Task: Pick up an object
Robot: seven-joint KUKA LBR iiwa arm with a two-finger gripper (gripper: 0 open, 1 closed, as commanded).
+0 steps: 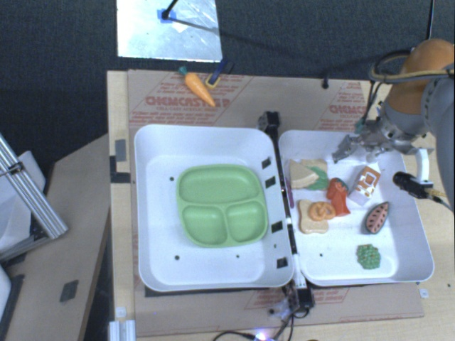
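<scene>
The right white bin [409,261] holds several toy foods. A pale bread slice [307,173] lies at its left, beside a red and green pepper piece [337,195]. An orange pastry on a tan slice [316,214] sits below them. Further right are a small white and orange carton [367,182], a brown oval piece [376,217] and a green broccoli [368,256]. My gripper [348,150] hangs over the bin's far part, up and right of the bread and above the carton, with nothing seen in it.
The left white bin [153,261] holds a green divided plate [219,204]. A toy carrot [198,88] lies on the cardboard behind the bins. A black cylindrical part [411,184] juts over the right bin's right side. A metal frame [25,190] stands at far left.
</scene>
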